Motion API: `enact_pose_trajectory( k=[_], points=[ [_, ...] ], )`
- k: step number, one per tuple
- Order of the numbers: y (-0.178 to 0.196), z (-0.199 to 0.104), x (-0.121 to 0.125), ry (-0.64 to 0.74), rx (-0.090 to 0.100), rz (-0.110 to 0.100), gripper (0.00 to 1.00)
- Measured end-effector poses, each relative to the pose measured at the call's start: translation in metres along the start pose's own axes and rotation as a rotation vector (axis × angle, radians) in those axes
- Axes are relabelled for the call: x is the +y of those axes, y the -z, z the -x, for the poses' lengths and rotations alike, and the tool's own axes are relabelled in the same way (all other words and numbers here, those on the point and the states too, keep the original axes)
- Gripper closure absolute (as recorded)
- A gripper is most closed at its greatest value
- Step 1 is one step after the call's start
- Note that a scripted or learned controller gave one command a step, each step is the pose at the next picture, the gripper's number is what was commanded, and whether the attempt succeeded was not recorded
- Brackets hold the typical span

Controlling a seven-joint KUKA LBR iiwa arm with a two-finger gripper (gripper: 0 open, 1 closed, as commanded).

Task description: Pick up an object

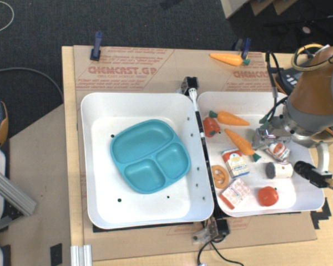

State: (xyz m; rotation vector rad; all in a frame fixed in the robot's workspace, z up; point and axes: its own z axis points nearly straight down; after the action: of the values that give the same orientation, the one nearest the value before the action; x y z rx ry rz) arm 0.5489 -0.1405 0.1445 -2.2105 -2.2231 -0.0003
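The metal gripper (pixel 269 134) hangs low in the right white bin (pixel 250 210), just beside a long orange toy carrot (pixel 239 141). I cannot tell how the gripper is set. Toys lie close together, so it may bump one away.

Fingers (pixel 268 139): hanging low inside the right bin (pixel 305 204), among the toys
Carrot (pixel 240 141): lying just left of them
Red-and-white toy (pixel 278 151): sitting just below them
Teal plate (pixel 150 155): resting well left, in the left bin (pixel 94 148)
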Motion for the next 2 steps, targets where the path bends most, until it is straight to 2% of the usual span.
enact_pose_trajectory(
  k=[1, 2],
  points=[
    [0.042, -0.114, 0.0, 0.007, 0.001, 0.009, 1.0],
    [0.165, -0.12, -0.015, -0.003, -0.004, 0.02, 1.0]
  ],
)
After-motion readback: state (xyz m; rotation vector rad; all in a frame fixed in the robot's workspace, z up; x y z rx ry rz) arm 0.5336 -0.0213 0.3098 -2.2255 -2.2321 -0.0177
